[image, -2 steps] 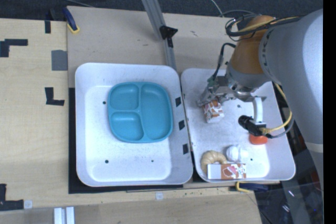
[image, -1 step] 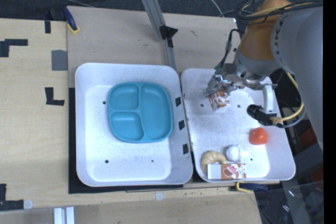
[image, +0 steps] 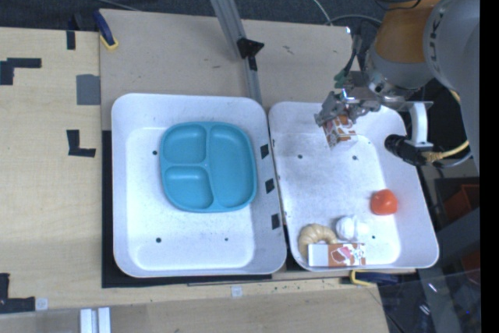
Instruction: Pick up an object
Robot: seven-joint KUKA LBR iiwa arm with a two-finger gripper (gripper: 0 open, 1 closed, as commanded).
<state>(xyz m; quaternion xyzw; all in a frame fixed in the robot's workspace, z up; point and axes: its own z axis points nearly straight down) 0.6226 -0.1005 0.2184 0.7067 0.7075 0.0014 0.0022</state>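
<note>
Here the gripper (image: 337, 111) hangs over the far part of the right bin (image: 312, 191), and a small carton (image: 341, 132) with red and white print sits right at its tip, looking tilted and perhaps lifted off the bin floor. Whether the fingers are clamped on that carton or merely touching its top cannot be told from this slant, since the wrist hides the tips. If the hold is real it seems to be on one upper corner, so the likely trouble is the carton swinging or slipping out as the arm rises, then dropping back into the bin or bouncing onto its far rim, which lies just beside it. If there is no hold at all, the lift would simply come up with nothing. The other candidates lie well apart at the near end of the same bin: an orange ball (image: 383, 203) by the right wall, a white round object (image: 346, 227) touching a tan croissant-shaped piece (image: 316, 233), and a second printed box (image: 337, 253) lying flat against the near rim. They are packed closely enough that a grab there could catch two at once. The left bin (image: 132, 168) holds a blue divided tray (image: 208, 166), too broad and flat for an easy pinch.
</note>
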